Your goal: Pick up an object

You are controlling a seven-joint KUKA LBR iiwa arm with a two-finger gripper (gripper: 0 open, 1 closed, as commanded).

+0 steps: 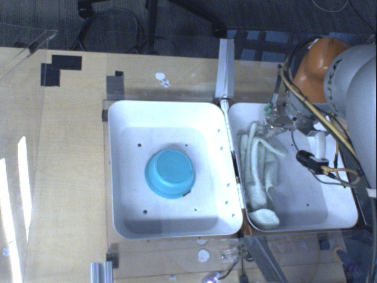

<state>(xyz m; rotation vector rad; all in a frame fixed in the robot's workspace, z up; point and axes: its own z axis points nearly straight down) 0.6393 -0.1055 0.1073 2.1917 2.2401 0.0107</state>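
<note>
Start at the bottom of the frame, operator: in the right bin (336, 217) a pale, soft-looking white object (259, 175) lies along the left wall, running from its rounded end near the lower left corner up toward the bin's top, where one strand curls over. Just above its upper end sits the gripper (277, 122), at the upper middle of that bin under the grey arm (353, 87) with its orange band; cables and wrist hardware crowd it, so you cannot tell how its end stands or whether it has anything. To do this step well, I'd judge you want to come down square over the thick middle of the white object, clear of the bin wall and the divider, since a limp thing may slip from a grip at its tip. Over in the left bin (126, 217) a blue bowl (170, 173) rests upside down near the centre, well apart from the arm.
</note>
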